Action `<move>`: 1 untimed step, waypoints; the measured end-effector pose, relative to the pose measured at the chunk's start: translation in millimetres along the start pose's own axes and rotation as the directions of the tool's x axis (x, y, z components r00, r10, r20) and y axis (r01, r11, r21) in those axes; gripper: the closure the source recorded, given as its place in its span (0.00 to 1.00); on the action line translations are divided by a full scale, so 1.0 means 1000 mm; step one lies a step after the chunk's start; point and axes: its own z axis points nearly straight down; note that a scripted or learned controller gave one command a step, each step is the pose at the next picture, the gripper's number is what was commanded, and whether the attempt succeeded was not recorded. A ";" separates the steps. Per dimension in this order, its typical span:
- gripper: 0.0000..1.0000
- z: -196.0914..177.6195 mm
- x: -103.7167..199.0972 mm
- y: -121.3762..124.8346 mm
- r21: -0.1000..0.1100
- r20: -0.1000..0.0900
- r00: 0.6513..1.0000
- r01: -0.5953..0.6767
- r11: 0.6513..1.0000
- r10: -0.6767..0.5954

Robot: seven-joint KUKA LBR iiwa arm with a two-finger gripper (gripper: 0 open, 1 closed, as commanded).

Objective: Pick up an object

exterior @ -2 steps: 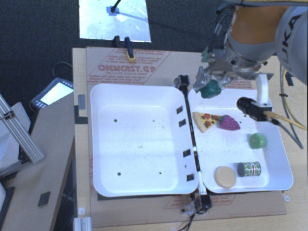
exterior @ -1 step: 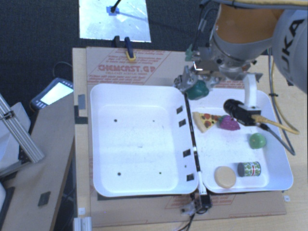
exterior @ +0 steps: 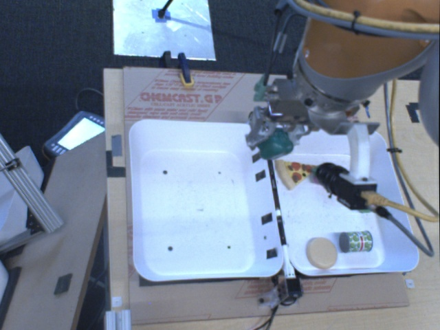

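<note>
Near edge of right white bin (exterior: 402,256) held a round tan disc (exterior: 322,252) and a small green-labelled can (exterior: 355,241); behind them a toy pizza slice (exterior: 295,173). End effector (exterior: 273,139) appeared pinched on a teal green object (exterior: 280,143) above the bins' divider. Judgement: lift straight and slowly, keeping clear of the rim.

The gripper (exterior: 269,137) is hanging over the strip between the bins, gripping a teal object (exterior: 278,144) between its fingers. In the right bin (exterior: 395,205) a pizza slice (exterior: 295,173), a tan disc (exterior: 321,252) and a small can (exterior: 355,241) are lying apart.
</note>
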 end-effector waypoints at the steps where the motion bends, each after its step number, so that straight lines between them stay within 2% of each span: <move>1: 1.00 -0.008 -0.003 0.003 -0.001 0.002 1.000 -0.001 1.000 0.001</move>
